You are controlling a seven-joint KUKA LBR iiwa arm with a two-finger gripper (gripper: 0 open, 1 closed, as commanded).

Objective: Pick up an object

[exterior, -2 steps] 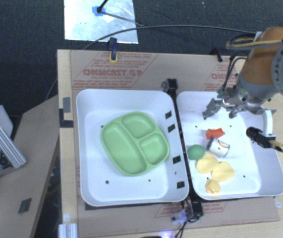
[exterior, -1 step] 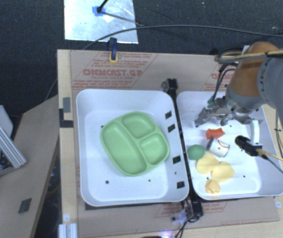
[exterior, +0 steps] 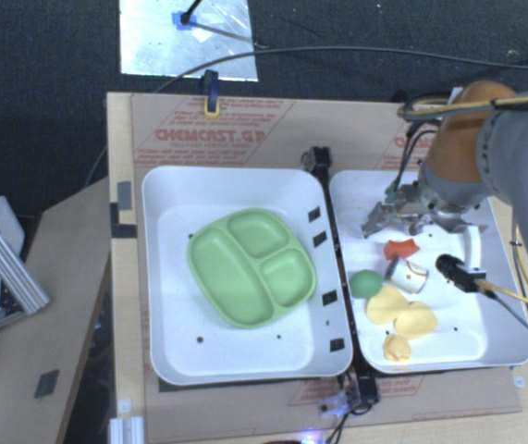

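Reaching in from the right, the grey arm [exterior: 513, 165] with its orange band [exterior: 458, 151] hangs over the right bin [exterior: 490, 336]. Its gripper [exterior: 375, 220] sits low over that bin's upper left part, pointing down and to the left. From where I stand I cannot tell whether it is open or closed, or whether it has hold of anything.

The orange piece [exterior: 400, 247] lies on the bin floor just below and a little to the right of the gripper's tip. It is close by but apart from it, off to the side rather than underneath. Just below the orange piece lies a small white cup [exterior: 413, 277] with an orange mark, tipped over. Left of the cup, a green ball [exterior: 366, 283] rests near the wall between the two bins. Below the ball, a pale yellow lump [exterior: 386, 305] touches a second yellow lump [exterior: 417, 320] on its right. A small yellow bit [exterior: 396, 347] lies just below them, near the front wall.

The left bin [exterior: 166, 192] holds a green plate [exterior: 245, 271] with three compartments. It lies flat, about in the middle, turned at a slant. Both bins rest on a cardboard sheet [exterior: 245, 123] with red print, and a blue clamp [exterior: 210, 89] grips its far edge.
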